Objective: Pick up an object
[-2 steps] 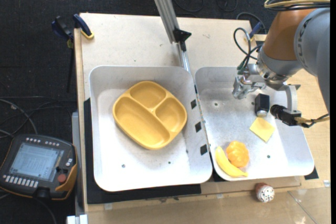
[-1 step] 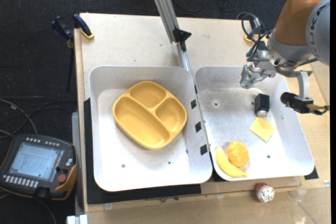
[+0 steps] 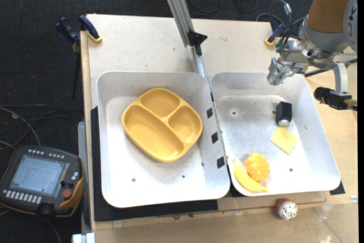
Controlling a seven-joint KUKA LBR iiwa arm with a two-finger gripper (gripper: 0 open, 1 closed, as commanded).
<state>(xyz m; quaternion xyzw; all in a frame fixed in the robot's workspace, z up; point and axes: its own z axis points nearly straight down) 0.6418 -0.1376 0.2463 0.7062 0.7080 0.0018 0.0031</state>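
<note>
My gripper [image 3: 277, 76] hangs over the far rim of the right bin [image 3: 318, 122], on the end of the grey arm with the orange band. Nothing shows between its fingers. Below it in the right bin lie a small black block [image 3: 283, 112], a pale yellow flat square [image 3: 284, 140], and a yellow banana [image 3: 245, 180] with a round orange-yellow fruit [image 3: 257, 166] resting against it near the front edge. The black block is the closest to the gripper, a short way nearer the camera.
A yellow divided plate [image 3: 162, 123] lies in the left bin [image 3: 114, 173]. A slanted metal bar [image 3: 177, 0] crosses above the bins' divide. A small speckled ball [image 3: 287, 209] sits on the bench in front of the right bin. A teach pendant [image 3: 40, 179] rests at lower left.
</note>
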